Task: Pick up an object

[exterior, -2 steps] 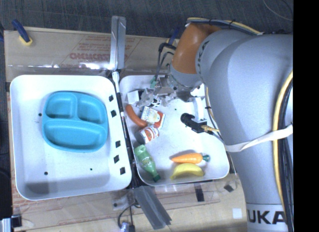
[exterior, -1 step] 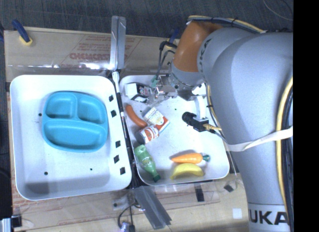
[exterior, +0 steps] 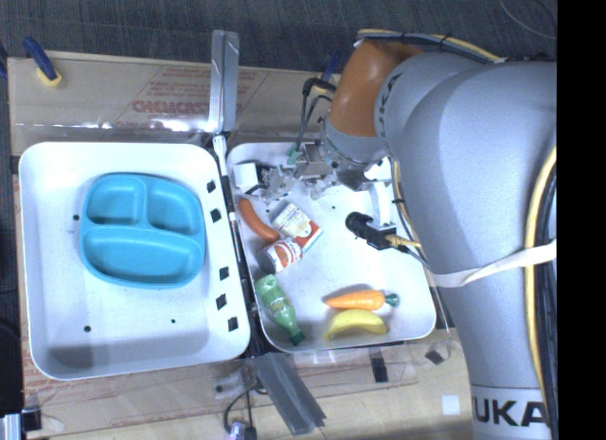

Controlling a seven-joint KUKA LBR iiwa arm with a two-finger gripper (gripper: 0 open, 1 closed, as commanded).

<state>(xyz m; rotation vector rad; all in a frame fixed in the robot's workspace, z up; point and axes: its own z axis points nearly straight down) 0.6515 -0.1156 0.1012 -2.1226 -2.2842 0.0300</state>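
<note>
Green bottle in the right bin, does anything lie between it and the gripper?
Yes. A red and white carton and a small can lie between the gripper and the green bottle.

Blue tray (exterior: pixel 142 230): smooth plastic w/ slight gloss. White bins (exterior: pixel 57 320): glossy plastic. Carrot (exterior: pixel 355 300), banana (exterior: pixel 355 325): matt plastic.

Grey arm (exterior: pixel 473 164), orange wrist band (exterior: pixel 365 88), KUKA lettering (exterior: pixel 508 414)
</note>
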